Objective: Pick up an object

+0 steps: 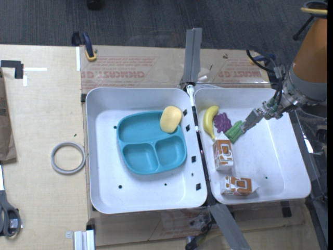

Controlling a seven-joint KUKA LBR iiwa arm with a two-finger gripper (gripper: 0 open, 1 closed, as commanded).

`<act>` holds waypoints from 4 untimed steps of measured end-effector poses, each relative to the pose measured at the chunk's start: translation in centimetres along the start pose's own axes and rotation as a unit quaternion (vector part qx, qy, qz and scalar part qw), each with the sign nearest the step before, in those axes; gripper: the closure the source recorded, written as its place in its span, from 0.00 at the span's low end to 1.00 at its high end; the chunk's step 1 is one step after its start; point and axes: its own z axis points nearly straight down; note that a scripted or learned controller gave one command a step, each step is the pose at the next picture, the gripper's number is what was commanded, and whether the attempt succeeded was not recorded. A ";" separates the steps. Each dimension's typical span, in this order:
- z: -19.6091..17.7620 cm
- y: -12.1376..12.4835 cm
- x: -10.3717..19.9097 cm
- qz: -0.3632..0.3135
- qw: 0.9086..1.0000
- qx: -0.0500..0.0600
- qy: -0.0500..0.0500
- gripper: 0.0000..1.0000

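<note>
Reaching into the right-hand shallow white bin (291,184), the grey-green two-finger gripper (232,133), fingers' state unclear, nears the purple grape cluster (222,122), suggesting a descent to grasp next.

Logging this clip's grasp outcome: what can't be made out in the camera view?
- Gripper: too small to tell whether it grips anything; its green tip lies beside the purple grapes.
- Banana: left side hidden by the right bin's rim.
- Cartons: print too small to read.

A blue tray (136,155) and yellow lemon (170,119) sit in one white bin (99,155); banana (209,120) yellow, grapes (222,122) purple.
</note>
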 end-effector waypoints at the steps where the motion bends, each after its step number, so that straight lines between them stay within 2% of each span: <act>1: 0.0 0.0 0.0 0.000 1.000 0.000 0.000 0.00; 2: 8.3 2.1 2.0 0.078 0.997 0.001 0.001 0.00; 3: 17.5 5.0 -3.4 0.052 0.999 -0.006 -0.002 0.00; 4: 8.2 2.1 -0.1 0.228 0.974 0.001 0.000 0.00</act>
